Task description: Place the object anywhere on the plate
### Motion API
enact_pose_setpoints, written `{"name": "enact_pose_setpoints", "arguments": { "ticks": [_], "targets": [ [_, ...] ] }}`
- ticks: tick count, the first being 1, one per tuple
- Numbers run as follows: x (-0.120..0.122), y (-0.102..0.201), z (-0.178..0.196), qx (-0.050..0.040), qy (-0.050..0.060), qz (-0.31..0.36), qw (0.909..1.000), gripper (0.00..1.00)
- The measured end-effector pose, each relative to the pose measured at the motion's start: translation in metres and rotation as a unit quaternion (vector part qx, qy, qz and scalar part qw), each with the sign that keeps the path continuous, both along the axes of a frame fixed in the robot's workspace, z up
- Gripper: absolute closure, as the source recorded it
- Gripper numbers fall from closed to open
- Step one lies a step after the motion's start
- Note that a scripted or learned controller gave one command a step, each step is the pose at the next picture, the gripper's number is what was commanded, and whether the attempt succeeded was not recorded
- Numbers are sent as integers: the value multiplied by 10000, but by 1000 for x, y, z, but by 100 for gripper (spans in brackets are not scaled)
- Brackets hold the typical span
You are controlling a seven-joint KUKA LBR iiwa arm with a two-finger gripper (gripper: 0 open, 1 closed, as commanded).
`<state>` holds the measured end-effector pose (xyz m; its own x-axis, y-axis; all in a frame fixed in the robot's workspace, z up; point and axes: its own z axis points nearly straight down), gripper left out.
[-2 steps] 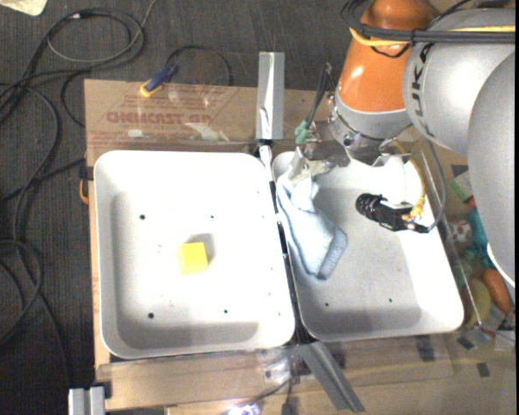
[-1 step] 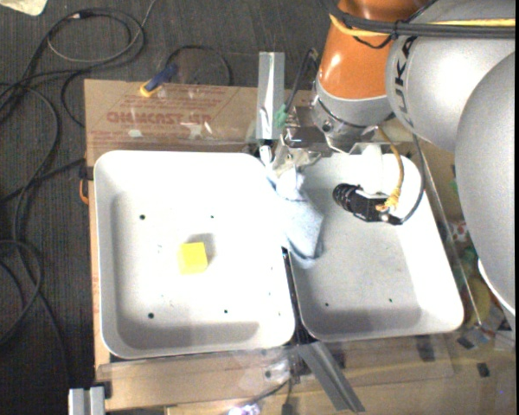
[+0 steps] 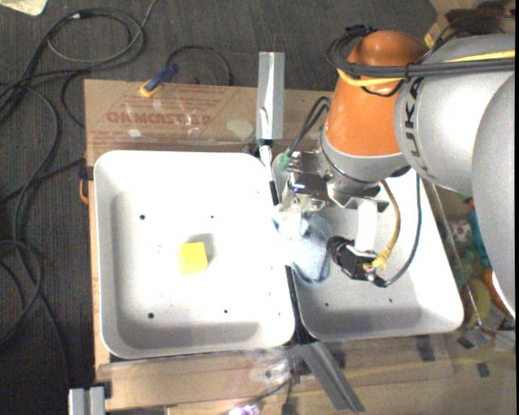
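Task barely begun, judging from the layout. Yellow block, taken as the task's object, lying loose near the middle of the left bin, centre-left of the frame, touching nothing but the bin floor. Gripper poised at centre frame over the seam between the 2 bins, well apart from the block. Left to do: reaching the block, grasping, carrying, releasing on the plate.

Hard to make out: whether the gripper stands wide, narrow or holding anything, cannot tell, since wrist, glare and cable mask it. Pale bluish patch below the wrist in the right bin, possibly the plate, too washed out to identify. Much of the right bin covered by the arm.
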<state>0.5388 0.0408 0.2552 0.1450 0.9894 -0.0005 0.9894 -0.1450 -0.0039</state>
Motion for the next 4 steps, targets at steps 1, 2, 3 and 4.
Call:
{"name": "enact_pose_setpoints", "arguments": {
  "ticks": [1,2,3,4],
  "targets": [
    [76,-34,6,-20,-3,-616,9981,100],
    [50,18,-71,-11,-16,-1411,9900,100],
    [40,72,-147,-17,0,-1615,9869,100],
    [0,9,-71,8,-19,-315,9995,100]
  ]
}}
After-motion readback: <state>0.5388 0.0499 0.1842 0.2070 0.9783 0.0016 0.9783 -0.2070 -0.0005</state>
